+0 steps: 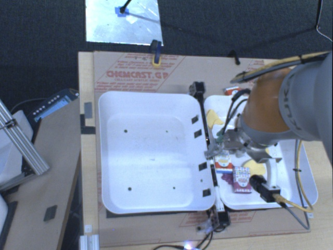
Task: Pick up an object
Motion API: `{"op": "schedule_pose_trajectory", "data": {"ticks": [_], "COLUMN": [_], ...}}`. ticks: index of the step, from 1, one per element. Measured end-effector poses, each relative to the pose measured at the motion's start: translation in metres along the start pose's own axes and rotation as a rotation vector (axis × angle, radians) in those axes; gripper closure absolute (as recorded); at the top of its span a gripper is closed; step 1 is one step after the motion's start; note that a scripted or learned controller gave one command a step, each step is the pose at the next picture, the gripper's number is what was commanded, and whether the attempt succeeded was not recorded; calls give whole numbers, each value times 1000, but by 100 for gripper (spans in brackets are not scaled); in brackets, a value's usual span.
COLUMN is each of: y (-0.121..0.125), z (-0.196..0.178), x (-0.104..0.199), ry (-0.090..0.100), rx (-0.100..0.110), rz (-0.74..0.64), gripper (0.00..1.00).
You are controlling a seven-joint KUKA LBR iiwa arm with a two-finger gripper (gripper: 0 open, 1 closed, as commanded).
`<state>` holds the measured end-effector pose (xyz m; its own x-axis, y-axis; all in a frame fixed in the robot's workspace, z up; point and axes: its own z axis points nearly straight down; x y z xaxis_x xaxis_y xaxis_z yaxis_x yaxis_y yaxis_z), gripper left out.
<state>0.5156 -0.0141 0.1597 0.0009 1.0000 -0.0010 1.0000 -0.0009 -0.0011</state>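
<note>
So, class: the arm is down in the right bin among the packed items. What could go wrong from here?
1. The gripper sits close to the divider between bins, so it might strike it.
2. Items crowd together, like the small carton and yellow piece, so a grasp may slip or catch two.

A: What sort of place? Looks like a robotics lab to me.

B: Agreed. Grey industrial arm (296, 103) w/ orange band at 3 o'clock, cables hanging off it, over two white bins (151, 150) on a cardboard-covered bench (140, 72).

A: Also aluminium framing (18, 139) at 9 o'clock, dark carpet round the bench, and a shiny metal plate (123, 13) on the floor at 11 o'clock.
</note>
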Motion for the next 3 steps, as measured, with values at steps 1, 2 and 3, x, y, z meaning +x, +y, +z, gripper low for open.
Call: {"op": "schedule_pose_trajectory", "data": {"ticks": [1,2,3], "y": [70,54,51], "z": [-27,-321,-104], "x": [45,54,71], "ry": [2,3,0], "rx": [-10,-23,13], "rz": [-11,-7,-3], "gripper": [0,0,0]}}
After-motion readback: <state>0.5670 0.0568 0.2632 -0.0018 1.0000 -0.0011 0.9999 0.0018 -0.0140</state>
